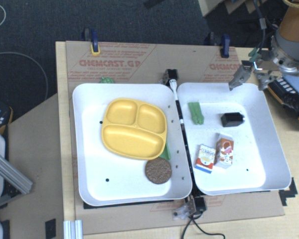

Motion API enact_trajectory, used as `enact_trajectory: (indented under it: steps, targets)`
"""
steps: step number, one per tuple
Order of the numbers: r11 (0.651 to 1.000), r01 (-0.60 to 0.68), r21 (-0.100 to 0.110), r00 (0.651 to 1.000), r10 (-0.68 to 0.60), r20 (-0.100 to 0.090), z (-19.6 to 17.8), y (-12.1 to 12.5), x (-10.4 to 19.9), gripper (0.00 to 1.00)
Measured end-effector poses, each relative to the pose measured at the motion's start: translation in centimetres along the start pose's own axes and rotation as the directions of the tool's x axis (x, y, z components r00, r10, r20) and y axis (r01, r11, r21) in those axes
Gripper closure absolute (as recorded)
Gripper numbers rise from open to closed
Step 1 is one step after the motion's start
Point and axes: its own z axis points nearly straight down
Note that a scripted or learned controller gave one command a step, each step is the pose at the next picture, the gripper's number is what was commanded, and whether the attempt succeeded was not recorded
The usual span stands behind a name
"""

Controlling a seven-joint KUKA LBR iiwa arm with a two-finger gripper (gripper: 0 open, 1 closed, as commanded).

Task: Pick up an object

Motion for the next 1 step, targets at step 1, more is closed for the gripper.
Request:
enact_trajectory:
  steps: [1]
  targets:
    - [1.000, -0.003, 0.014, 1.000, 0.003, -0.003, 10.33, -5.20, -0.76, 0.00]
